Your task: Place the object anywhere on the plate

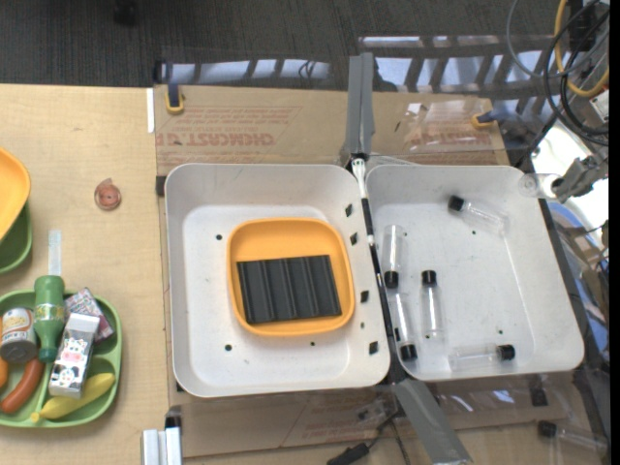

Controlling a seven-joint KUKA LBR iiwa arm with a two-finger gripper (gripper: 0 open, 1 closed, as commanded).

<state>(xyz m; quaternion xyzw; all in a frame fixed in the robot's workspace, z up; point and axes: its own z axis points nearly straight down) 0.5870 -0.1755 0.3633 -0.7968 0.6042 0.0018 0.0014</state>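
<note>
Toy food (pixel 60 356) crowds a green tray (pixel 108 376) at near left. The left bin (pixel 194 260) holds an orange plate (pixel 288 235) with the dark ridged object (pixel 291 289) lying flat on it. The right bin (pixel 542 289) holds capped clear tubes (pixel 429 303). By its far right corner sits the gripper (pixel 573 178), and I cannot tell its state.

Dark grey carpet (pixel 242 13) is running across the top, while a light wooden tabletop (pixel 87 153) is filling the left — brown cardboard (pixel 252 129) (printed lettering reversed) is lying behind it — cables (pixel 581 56) are hanging at upper right.
</note>
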